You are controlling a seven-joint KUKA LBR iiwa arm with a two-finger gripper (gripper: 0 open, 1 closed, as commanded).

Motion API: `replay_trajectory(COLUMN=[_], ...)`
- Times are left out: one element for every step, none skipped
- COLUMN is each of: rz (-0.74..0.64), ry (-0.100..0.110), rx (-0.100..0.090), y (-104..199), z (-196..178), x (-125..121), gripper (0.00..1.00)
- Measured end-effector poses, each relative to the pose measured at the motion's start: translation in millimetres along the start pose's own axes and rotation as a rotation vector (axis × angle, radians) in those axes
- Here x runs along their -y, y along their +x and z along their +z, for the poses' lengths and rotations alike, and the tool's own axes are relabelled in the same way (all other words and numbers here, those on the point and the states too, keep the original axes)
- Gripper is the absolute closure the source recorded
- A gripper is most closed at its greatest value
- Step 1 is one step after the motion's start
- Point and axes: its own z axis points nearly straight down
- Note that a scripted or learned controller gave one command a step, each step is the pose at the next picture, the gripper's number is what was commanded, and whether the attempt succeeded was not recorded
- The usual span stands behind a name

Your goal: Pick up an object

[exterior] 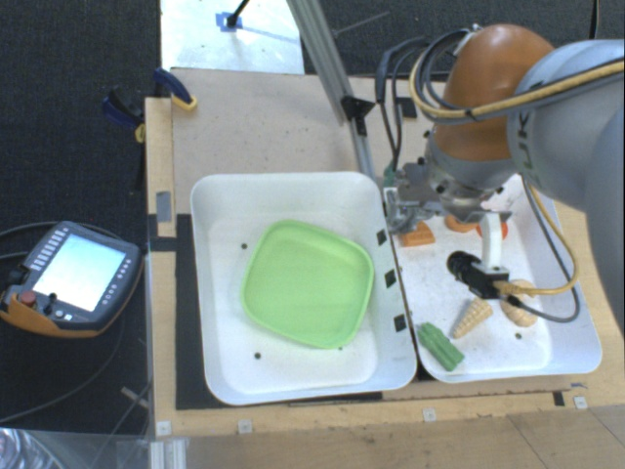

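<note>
Now I see the orange block (417, 236) lying lengthwise left-right, flat — pincer (402, 215) state I cannot tell.

A tan bench (264, 130) carries two white bins (220, 360), apparently touching side by side.

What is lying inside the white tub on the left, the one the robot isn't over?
Inside the left bin lies a light green plate, flat on the floor. Around it, bare white bottom with a few small dark dots. Whatever may lie beneath the plate is covered.
</note>
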Motion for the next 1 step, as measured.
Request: replay_trajectory(rz=[0.0], ry=[0.0], rx=[0.0], y=[54.0], z=[-6.9], x=[4.9], gripper=[1.0])
